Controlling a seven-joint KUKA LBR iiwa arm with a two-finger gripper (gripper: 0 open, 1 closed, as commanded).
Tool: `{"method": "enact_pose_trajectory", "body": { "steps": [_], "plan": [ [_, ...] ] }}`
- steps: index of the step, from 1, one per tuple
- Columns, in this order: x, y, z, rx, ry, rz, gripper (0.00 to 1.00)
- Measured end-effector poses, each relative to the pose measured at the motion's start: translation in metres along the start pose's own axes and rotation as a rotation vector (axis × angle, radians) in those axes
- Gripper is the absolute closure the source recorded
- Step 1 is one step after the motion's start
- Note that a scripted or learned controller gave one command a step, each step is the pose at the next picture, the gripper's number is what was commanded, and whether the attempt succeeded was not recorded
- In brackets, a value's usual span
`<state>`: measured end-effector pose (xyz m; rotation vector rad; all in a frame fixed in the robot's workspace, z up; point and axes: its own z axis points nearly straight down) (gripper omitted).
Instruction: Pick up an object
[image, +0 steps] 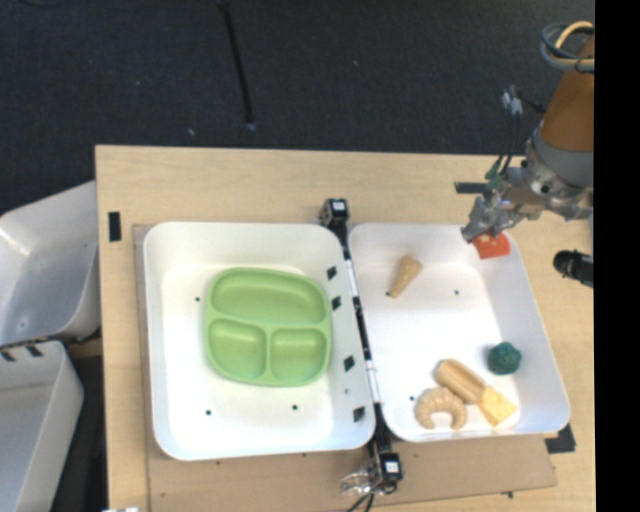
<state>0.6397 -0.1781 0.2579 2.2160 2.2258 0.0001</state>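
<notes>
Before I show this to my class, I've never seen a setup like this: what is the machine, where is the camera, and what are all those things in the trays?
The picture comes from one fixed camera above the bench, looking down at a slant. The machine at the upper right is a robot arm, grey with an orange band; its gripper hangs over the far right corner of the right bin, just above a small red block. I cannot tell whether it is gripping that block. The left bin holds a green divided plate. The right bin also holds toy food: an ice cream cone, a dark green ball-like piece, a bread roll, a croissant and a yellow cheese wedge.
</notes>
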Motion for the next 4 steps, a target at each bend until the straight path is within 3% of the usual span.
{"method": "enact_pose_trajectory", "body": {
  "steps": [1, 4],
  "plan": [
    [0.055, -0.001, -0.003, 0.000, 0.001, -0.001, 1.00],
    [0.210, 0.035, 0.015, -0.002, 0.001, -0.002, 1.00]
  ]
}}
